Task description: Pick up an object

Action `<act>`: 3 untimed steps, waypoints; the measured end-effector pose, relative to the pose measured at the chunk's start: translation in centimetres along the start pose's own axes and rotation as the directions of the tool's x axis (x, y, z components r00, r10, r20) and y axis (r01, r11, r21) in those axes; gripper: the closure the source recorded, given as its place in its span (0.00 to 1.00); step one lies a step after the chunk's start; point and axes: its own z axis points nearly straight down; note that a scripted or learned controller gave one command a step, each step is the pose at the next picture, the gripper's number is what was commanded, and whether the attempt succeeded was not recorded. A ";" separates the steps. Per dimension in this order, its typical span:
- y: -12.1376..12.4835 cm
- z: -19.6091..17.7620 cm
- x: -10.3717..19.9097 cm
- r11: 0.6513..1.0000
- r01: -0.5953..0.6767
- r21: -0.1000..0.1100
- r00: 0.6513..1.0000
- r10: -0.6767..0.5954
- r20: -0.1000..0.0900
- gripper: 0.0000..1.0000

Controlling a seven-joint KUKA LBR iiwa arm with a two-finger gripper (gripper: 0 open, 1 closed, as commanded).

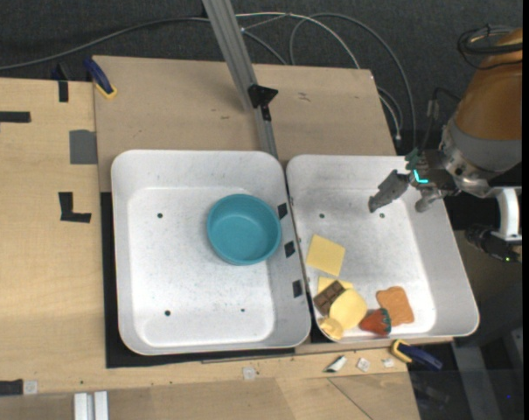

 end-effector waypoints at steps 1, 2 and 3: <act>-0.2 4.4 0.2 1.000 -0.001 0.004 1.000 0.001 0.001 0.00; 0.0 9.3 1.1 1.000 -0.001 0.005 1.000 0.001 0.000 0.00; 0.3 15.5 0.7 1.000 -0.001 0.007 1.000 0.001 0.000 0.00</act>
